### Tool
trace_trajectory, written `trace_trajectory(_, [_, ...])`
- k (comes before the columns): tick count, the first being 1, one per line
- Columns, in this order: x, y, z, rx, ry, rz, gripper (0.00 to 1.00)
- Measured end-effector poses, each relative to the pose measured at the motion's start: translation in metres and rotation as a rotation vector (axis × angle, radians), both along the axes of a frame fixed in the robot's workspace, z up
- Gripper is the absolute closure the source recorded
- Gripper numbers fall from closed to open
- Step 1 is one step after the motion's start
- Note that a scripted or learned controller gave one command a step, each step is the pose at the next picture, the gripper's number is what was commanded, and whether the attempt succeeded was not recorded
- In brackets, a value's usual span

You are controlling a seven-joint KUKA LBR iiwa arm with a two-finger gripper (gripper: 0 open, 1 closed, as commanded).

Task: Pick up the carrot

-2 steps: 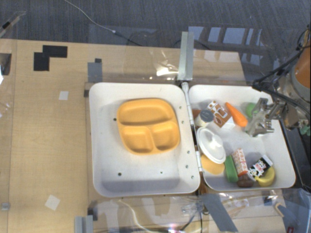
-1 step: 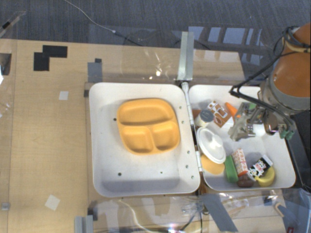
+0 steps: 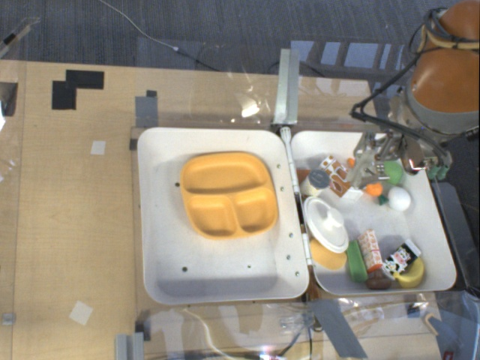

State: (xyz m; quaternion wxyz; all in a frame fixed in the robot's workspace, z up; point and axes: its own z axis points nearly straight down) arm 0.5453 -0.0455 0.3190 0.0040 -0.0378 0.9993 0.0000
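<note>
The arm reaches down into the right bin (image 3: 442,231), gripper (image 3: 367,172) just beside the carrot (image 3: 373,190), finger state unclear.

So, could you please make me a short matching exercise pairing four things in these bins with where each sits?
Things:
1. yellow divided tray
2. white ball
3. banana
4. carrot

Places:
A. near right corner of the right bin
B. middle of the left bin
C. just below the claw
D. right side of the right bin, beside the carrot

Pairs: 1-B, 2-D, 3-A, 4-C
</note>
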Motion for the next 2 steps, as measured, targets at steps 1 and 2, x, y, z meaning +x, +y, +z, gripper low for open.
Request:
trace_trajectory(1, [-0.025, -0.026, -0.058, -0.002, 0.005, 0.404, 1.0])
trace_trajectory(2, [-0.028, 0.067, -0.081, -0.003, 0.002, 0.954, 1.0])
